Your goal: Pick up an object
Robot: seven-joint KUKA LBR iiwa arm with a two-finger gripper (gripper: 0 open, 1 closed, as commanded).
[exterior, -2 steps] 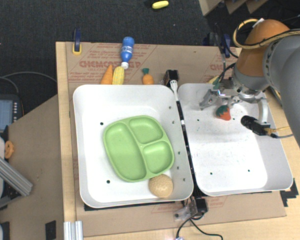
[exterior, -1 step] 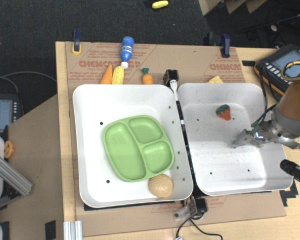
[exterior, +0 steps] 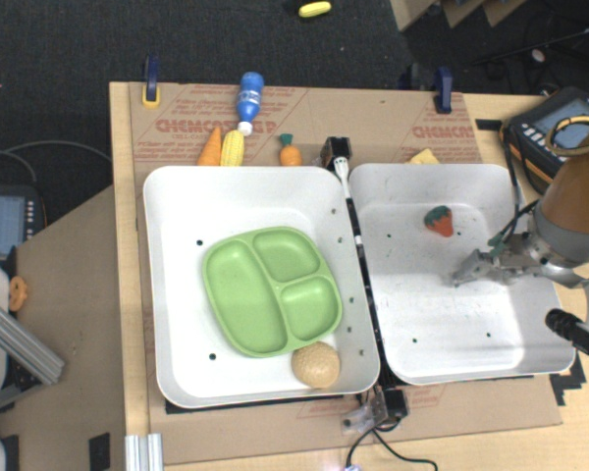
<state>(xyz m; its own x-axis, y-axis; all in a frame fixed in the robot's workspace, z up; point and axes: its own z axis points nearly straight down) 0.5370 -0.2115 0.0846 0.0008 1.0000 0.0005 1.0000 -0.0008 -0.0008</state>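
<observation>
Gripper [exterior: 468,271] is seen low over the right bin [exterior: 422,346], its finger state impossible to judge. Toy strawberry [exterior: 439,221] is found on the bin floor toward eleven o'clock, apart from it.

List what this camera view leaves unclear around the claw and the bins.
- Claw in the right bin: too small and blurred to tell its state.
- Arm: cut off by the right edge.
- Red toy: too small to identify.
- Tan ball: its contact with the green plate is unclear.
</observation>
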